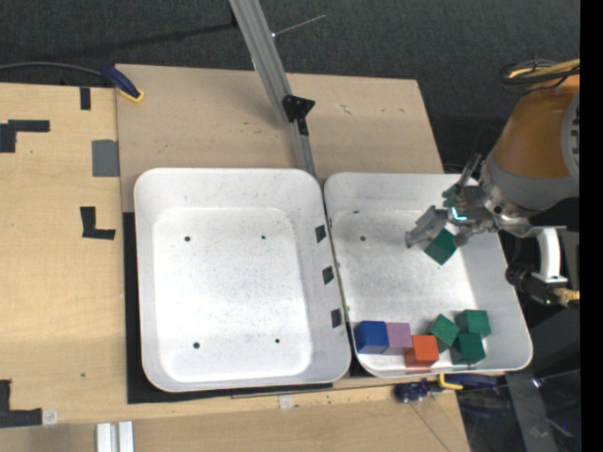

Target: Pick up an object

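My gripper [441, 234] hangs over the upper right part of the right bin [377, 262]. It is shut on a dark green block [440, 248], which sits tilted between the fingers and looks lifted off the bin floor. Along the right bin's front edge lie a blue cube [372, 335], a purple block [399, 334], an orange cube [423, 349] and three green blocks [467, 347] clustered at the front right corner.
The left bin [141, 205] stands beside the right one, sharing a raised rim. A slanted metal pole [268, 55] runs down to the gap between the bins. The arm's orange band [532, 149] sits at the right edge.
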{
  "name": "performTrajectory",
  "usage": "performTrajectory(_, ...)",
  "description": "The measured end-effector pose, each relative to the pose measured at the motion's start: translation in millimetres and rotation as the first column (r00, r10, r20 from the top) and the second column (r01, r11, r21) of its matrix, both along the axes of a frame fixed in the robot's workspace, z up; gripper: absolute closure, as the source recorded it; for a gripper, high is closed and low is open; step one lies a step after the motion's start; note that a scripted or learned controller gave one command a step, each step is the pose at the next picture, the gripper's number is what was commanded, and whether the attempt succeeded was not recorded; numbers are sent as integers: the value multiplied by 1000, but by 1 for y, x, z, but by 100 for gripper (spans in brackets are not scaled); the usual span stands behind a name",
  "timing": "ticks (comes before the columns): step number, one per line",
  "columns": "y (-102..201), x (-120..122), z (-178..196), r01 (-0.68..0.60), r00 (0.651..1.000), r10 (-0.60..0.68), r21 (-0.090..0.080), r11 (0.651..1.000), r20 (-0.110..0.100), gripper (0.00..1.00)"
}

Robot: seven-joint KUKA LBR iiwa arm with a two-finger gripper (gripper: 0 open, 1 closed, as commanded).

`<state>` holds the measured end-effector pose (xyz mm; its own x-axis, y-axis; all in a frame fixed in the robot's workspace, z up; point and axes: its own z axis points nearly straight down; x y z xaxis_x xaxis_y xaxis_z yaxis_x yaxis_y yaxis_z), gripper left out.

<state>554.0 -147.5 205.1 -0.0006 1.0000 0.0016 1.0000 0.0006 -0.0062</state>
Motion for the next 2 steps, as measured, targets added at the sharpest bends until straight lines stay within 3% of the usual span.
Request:
performTrajectory(1, 0, 1, 3, -2, 1000, 2, -1, 1000, 5, 0)
performTrajectory(2, 2, 1, -41, 0, 1000, 0, -2, 1000, 0, 0)
